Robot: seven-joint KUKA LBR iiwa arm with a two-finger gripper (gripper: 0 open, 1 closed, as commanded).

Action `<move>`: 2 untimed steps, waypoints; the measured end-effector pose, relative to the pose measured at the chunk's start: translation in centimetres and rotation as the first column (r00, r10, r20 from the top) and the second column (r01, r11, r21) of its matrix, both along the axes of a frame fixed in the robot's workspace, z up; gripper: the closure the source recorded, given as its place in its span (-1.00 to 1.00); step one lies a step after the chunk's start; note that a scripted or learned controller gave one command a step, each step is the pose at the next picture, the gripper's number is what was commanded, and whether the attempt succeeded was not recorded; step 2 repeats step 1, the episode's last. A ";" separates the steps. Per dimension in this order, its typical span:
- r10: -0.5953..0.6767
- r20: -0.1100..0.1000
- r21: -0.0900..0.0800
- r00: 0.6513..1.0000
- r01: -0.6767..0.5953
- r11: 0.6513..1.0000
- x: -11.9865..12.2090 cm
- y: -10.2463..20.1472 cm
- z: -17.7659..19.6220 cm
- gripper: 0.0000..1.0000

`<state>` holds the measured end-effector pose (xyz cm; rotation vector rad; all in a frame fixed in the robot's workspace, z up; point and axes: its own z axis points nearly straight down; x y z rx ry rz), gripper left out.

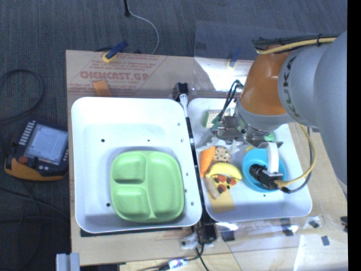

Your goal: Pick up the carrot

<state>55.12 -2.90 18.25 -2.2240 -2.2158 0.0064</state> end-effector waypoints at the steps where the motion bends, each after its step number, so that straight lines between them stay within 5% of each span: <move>1: 0.000 0.000 0.000 1.000 0.000 1.000 0.0 0.0 0.0 -1.00; 2: 0.000 0.000 0.000 1.000 0.000 1.000 0.0 0.0 0.0 -1.00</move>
